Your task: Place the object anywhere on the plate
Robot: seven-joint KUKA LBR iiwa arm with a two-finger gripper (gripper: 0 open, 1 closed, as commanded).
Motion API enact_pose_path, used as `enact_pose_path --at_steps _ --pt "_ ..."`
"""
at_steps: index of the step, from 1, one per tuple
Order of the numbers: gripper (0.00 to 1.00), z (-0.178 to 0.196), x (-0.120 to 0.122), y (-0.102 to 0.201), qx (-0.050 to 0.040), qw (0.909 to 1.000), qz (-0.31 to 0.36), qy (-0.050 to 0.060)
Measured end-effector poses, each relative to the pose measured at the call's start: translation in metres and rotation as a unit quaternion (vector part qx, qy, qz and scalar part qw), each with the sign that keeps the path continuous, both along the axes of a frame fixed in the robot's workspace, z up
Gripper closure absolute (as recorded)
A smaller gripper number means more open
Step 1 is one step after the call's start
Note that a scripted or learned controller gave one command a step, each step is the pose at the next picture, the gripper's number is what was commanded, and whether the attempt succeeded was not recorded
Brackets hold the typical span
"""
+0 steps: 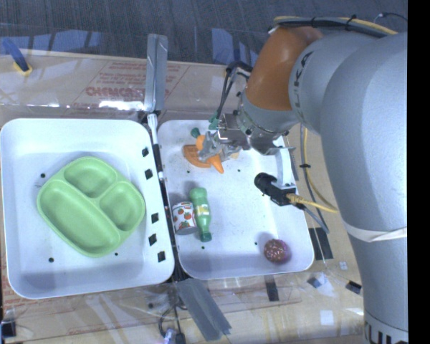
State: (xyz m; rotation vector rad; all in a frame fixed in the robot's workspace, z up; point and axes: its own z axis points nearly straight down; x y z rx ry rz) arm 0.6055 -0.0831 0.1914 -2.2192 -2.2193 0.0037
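Note:
A light green divided plate (91,204) lies in the left bin (29,145). In the right bin (236,260), near its far edge, lies an orange toy carrot with a green top (201,156). My gripper (216,140) hangs right over that carrot, its tips close to or touching it; the wrist hides how they stand. A green bottle (200,212) lies in the middle of the right bin, with a small printed can (183,217) beside it on the left. A dark red ball-like object (276,250) sits at the near right corner.
The big grey arm with its orange band (283,67) covers the right side of the view and the right bin's far right corner. A black cable plug (272,187) hangs over the right bin. A metal divider (155,74) rises between the bins.

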Motion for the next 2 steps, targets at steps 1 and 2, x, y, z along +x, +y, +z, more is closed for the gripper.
enact_pose_path --at_steps 1,2 --pt "1.0 -0.001 -0.032 0.08 0.0002 0.998 0.062 0.001" --pt "1.0 -0.001 -0.05 0.16 0.0001 0.993 0.118 0.001"
